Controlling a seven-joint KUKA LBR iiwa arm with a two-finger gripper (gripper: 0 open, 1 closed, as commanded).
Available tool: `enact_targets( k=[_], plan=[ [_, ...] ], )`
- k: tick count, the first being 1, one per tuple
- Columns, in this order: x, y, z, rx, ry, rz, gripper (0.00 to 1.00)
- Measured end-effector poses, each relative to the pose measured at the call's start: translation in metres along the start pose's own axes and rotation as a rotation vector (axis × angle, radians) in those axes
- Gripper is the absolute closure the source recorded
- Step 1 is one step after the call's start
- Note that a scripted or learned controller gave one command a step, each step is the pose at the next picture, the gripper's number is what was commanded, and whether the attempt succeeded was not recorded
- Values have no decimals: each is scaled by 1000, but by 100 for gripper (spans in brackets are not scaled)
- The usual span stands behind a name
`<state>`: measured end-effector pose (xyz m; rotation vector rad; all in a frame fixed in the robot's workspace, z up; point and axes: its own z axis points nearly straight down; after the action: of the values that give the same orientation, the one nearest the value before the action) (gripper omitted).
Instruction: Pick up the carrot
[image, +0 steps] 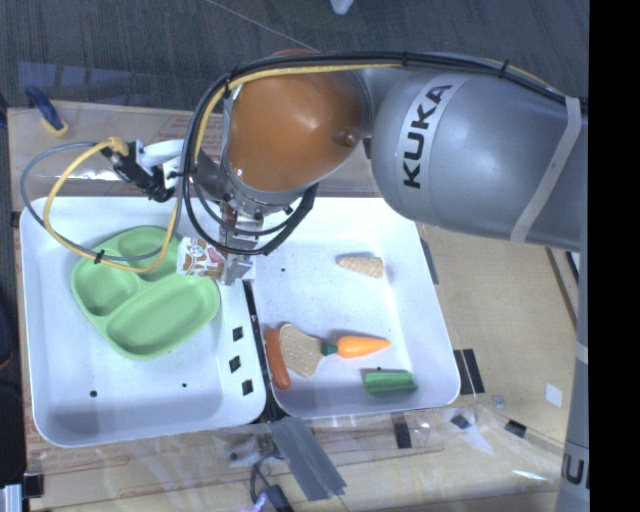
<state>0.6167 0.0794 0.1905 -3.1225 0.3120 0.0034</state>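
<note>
From above, the gripper (236, 262) hangs below the orange wrist band, over the seam between the two white bins, just beside the green divided plate (150, 300) in the left bin (60, 400). Whether it is released or clenched cannot be told here; nothing is seen held.

The carrot (358, 347) lies in the right bin (420, 300), toward that bin's near edge, well apart from the gripper: down the picture and to the right of it. Its long axis runs almost straight across the view, orange tip pointing right, green top pointing left and touching or just beside a round tan slice (298, 350). A green vegetable piece (388, 380) lies just below it.

Judging by this, the coming reach must travel toward the camera's near-right and close across the carrot's short width.
</note>
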Motion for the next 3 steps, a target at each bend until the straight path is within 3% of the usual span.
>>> enact_targets(
  k=[1,2,3],
  plan=[
    [33,-34,2,1,0,54,100],
    [31,-42,20,-4,-4,1,100],
    [21,-88,14,-1,0,43,100]
  ],
)
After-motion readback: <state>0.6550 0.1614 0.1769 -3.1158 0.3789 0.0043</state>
